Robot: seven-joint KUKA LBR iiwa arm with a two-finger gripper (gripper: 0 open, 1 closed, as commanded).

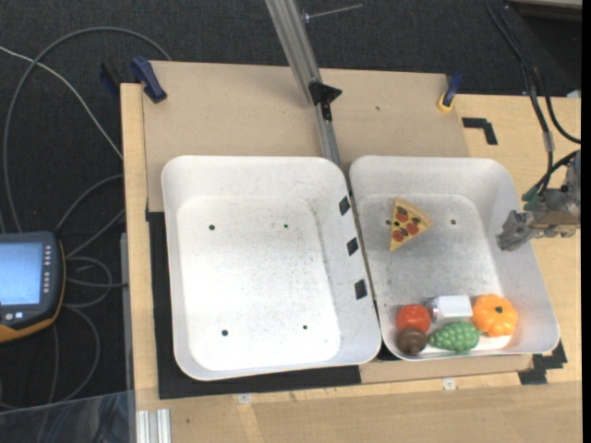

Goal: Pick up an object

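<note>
The right bin (369, 178) holds a pizza slice toy (406, 223) near its far middle. Along its near edge lie a red tomato (415, 317), a brown round piece (412, 341), a green bumpy vegetable (454, 338), a small white block (452, 306) and an orange pumpkin (496, 315). My gripper (513, 232) hangs at the bin's right rim, well right of the pizza slice and above the pumpkin. Nothing shows between its fingers.
The left bin (171, 192) sits beside the right one on the wooden bench. A slanted metal rail (294, 40) runs down to the gap between the bins. Blue and yellow clamps (148, 77) hold the board's far corners. Cables trail at the right.
</note>
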